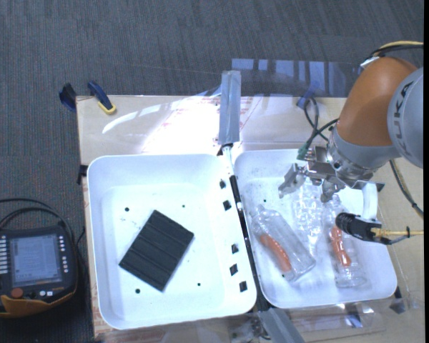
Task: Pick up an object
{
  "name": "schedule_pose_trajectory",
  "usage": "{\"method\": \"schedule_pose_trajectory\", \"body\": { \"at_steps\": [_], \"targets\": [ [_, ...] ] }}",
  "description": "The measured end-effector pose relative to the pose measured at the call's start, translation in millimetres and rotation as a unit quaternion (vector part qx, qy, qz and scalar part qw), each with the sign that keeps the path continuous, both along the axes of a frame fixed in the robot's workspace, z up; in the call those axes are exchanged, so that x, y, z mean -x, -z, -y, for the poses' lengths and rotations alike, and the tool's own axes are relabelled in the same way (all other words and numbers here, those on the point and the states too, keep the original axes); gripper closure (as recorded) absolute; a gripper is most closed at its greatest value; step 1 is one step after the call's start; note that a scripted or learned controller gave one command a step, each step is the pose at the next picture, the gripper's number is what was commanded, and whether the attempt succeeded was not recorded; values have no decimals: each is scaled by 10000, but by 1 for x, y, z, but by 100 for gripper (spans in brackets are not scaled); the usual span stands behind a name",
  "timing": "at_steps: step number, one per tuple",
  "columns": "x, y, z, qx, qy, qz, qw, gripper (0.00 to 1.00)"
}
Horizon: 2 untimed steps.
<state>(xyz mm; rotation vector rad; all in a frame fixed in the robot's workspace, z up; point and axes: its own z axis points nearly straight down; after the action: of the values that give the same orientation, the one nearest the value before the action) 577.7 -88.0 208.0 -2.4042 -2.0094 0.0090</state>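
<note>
Although the right bin (386, 281) holds a small jumble, the likeliest targets look to be the clear plastic tubes in it — one tube with an orange insert (282, 245) lying slantwise near the bin's middle, another clear tube (341, 252) just to its right, closer to the far wall. The pincer (311, 186) hangs over the upper part of that bin, its fingers spread apart with nothing between them, above what seems a crumpled bit of clear plastic I can't make out well. I'd judge the tubes light, stiff and slick, apt to roll or squirt out of a pinch — best taken across the middle of the barrel, square to its length. The flat black pad (157, 250) in the left bin (100, 191) lies well apart.
</note>
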Motion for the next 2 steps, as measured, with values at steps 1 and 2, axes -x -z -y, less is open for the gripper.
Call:
{"method": "schedule_pose_trajectory", "body": {
  "at_steps": [1, 2],
  "targets": [
    [44, 82, -8, -6, 49, 166, 9998, 0],
    [58, 91, -3, 76, -1584, 468, 9862, 0]
  ]
}}
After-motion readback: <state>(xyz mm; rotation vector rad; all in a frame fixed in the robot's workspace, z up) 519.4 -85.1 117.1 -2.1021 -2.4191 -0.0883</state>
